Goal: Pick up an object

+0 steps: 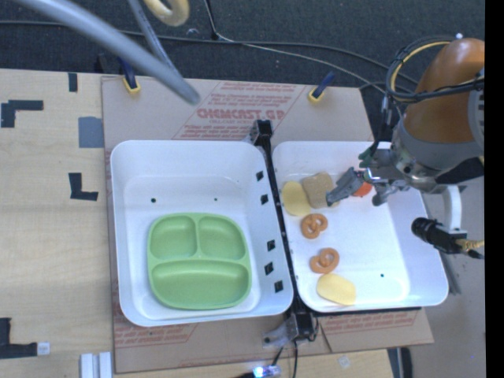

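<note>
The arm (441, 109) comes in from the right, orange band up top, wrist hanging over the right bin (394, 286) near its far right corner. The gripper (364, 186) sits low over the bin floor, fingers spread wide; one dark finger (343, 191) angles toward the bin's middle, the other (383, 195) lies nearer the right wall. A small orange-red bit (361, 188) shows between them, but whether it is a gripped object or part of the gripper, I cannot tell.

Just beside that left finger lies a tan slice (318, 187), by the far edge of the bin, and touching it on the divider side is a pale yellow piece (294, 198). Down from those, toward the middle, a pretzel (313, 225). Nearer the front, a second pretzel (324, 260), and just below it, close to the front edge, a yellow wedge (337, 289). None of these is lifted; all lie flat on the white floor.

Over in the left bin (126, 164), a green tray (199, 260) with three compartments rests toward the front, well apart from the gripper. Both bins sit side by side on a cardboard sheet (236, 109) on the bench (47, 235).
</note>
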{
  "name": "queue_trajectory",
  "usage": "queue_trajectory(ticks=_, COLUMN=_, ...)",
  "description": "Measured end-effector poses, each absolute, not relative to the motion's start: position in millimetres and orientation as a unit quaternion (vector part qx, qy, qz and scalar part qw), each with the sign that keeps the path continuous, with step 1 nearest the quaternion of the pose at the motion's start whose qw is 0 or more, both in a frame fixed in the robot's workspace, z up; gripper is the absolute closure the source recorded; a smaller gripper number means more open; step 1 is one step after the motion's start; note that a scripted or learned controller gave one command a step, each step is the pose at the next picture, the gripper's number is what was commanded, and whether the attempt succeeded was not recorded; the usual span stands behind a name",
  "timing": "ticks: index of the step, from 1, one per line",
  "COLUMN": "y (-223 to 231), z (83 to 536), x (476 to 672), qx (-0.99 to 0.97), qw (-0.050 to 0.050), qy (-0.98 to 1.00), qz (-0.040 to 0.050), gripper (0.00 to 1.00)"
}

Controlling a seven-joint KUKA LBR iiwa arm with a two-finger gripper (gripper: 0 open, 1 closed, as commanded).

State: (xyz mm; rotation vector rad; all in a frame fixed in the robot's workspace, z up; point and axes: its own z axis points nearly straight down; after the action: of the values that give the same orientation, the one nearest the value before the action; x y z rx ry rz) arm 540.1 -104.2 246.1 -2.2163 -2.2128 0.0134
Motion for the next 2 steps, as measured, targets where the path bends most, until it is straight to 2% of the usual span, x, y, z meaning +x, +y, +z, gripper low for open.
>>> queue_trajectory(ticks=1, y=-104, z=252, x=542.3, qx=-0.707, qw=0.000, qy=-0.708, qz=0.0006, gripper=0.00)
queue_trajectory(ticks=2, y=-96, z=204, x=545.6, qx=-0.707, qw=0.002, qy=-0.708, qz=0.0022, gripper=0.00)
